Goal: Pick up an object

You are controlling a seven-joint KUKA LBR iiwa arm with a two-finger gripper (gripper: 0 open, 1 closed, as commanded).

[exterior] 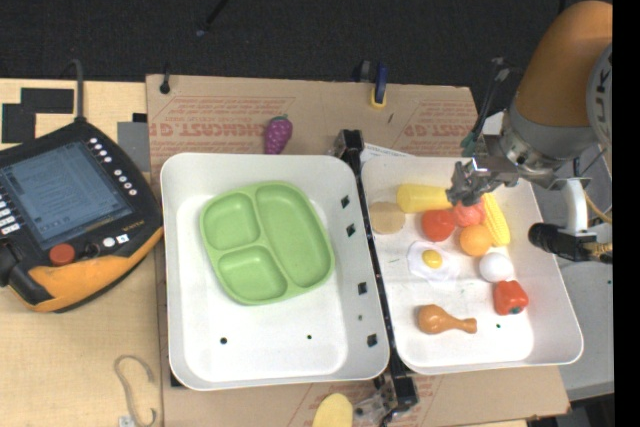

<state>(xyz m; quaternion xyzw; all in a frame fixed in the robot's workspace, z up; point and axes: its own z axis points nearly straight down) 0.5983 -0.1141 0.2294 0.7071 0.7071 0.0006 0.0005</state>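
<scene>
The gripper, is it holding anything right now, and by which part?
Cannot be told: the gripper sits low over the toy food in the right bin, but nothing shows between its fingers.

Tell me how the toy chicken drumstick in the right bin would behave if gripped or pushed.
The drumstick looks like glossy moulded plastic, so probably stiff, light and somewhat slippery. Its bulbous end may make it pivot or roll when pushed. It lies apart from the other toys, so a grasp looks unobstructed.

The arm [560, 85] has a broad, rounded orange band above a grey metal wrist. Thin dark cables run alongside to the small dark metal gripper [468, 180].
</scene>
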